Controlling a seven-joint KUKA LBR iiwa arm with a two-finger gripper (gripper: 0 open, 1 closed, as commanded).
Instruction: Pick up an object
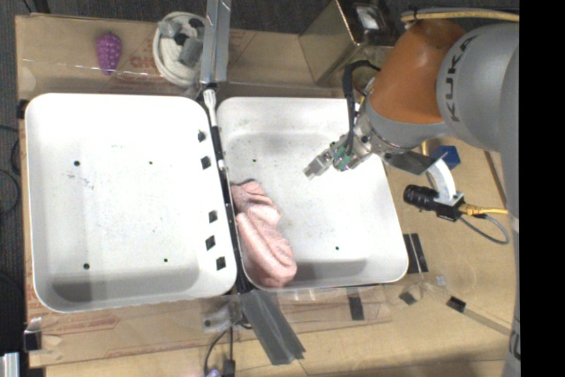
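Pink cloth (261, 233) in bin (353, 269), arm (459, 75) lettered KU

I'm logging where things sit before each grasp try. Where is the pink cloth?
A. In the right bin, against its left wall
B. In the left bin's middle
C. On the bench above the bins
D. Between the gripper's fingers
A: the pink cloth lies bunched in the right bin along the divider, apart from the gripper.

a pink cloth (261, 233) lies crumpled in the right bin (353, 271), pressed against that bin's left wall and stretching from about halfway down the wall to the near left corner. it is soft and bunched, with a folded lump at its upper end and a rounder bulge at its lower end.
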